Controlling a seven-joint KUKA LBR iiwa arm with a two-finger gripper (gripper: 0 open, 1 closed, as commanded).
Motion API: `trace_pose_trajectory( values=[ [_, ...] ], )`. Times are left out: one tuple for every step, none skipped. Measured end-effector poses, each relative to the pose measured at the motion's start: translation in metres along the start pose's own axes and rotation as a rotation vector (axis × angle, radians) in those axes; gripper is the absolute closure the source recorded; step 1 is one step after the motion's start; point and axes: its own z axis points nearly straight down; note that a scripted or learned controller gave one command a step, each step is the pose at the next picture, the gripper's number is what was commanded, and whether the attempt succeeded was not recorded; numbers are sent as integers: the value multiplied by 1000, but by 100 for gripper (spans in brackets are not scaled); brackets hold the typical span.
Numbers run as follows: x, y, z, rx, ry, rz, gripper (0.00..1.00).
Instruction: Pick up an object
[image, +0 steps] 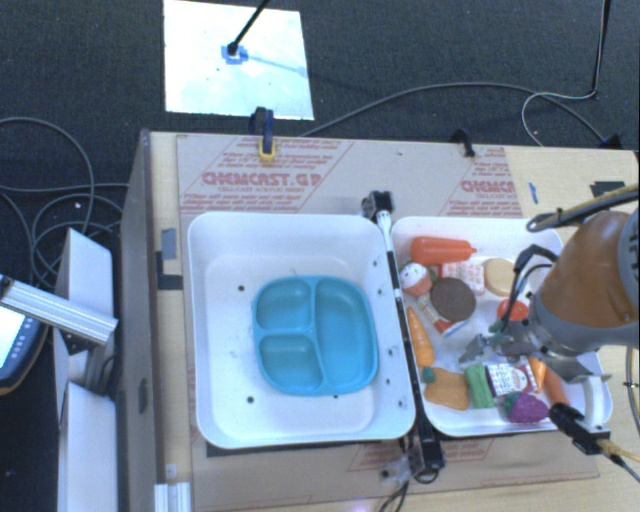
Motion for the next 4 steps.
trace_pose_trajectory(
  values=[
    [46,59,16,-14,-12,5,0],
    [41,125,19,-1,-1,-4,0],
    [32,99,19,-1,-1,0,0],
    [42,156,22,52,6,11,0]
  ],
)
